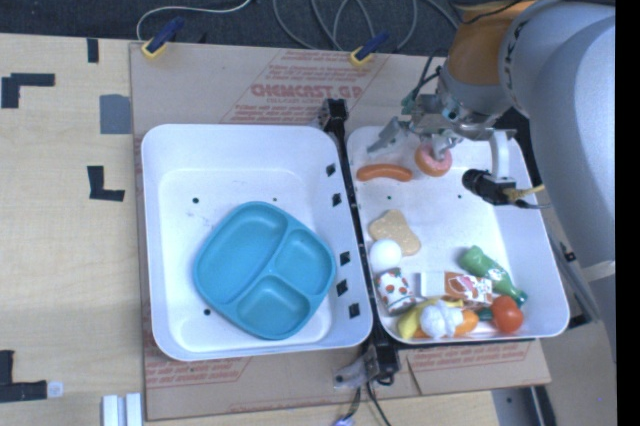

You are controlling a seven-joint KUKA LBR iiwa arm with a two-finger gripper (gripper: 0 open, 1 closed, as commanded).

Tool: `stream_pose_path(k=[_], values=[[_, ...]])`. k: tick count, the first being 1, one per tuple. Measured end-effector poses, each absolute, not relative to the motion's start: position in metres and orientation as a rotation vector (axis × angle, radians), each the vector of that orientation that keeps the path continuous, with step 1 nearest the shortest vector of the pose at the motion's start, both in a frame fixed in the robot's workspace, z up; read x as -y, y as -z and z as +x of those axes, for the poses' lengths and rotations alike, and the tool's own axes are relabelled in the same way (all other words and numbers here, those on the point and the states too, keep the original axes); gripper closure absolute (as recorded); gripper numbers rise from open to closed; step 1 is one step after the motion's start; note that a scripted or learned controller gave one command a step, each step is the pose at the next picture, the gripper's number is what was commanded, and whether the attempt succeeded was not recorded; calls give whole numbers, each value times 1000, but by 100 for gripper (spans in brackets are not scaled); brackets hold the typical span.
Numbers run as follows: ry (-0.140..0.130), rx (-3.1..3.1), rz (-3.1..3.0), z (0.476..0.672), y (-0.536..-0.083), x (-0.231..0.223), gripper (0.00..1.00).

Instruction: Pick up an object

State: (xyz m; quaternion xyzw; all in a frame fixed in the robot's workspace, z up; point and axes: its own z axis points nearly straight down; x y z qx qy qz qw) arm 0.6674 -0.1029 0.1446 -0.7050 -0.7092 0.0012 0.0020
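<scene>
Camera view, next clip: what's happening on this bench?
The grey arm's claw is down in the far end of the right bin, right at a pink donut-like toy, with a hot dog just beside it. Whether it has a grip is unclear. More toy food sits piled at the near end. The left bin holds a blue divided plate.

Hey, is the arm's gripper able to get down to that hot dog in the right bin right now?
Probably yes. The gripper hangs over the right bin, just above the hot dog, which lies alone on bare floor, apart from the pink donut.
</scene>
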Motion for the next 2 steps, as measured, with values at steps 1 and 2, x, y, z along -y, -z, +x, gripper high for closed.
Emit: stream_pose_path(k=[1, 2], values=[[4, 2227, -2223, 622, -96, 108, 0], [1, 2226, -2222, 621, -104, 108, 100]])
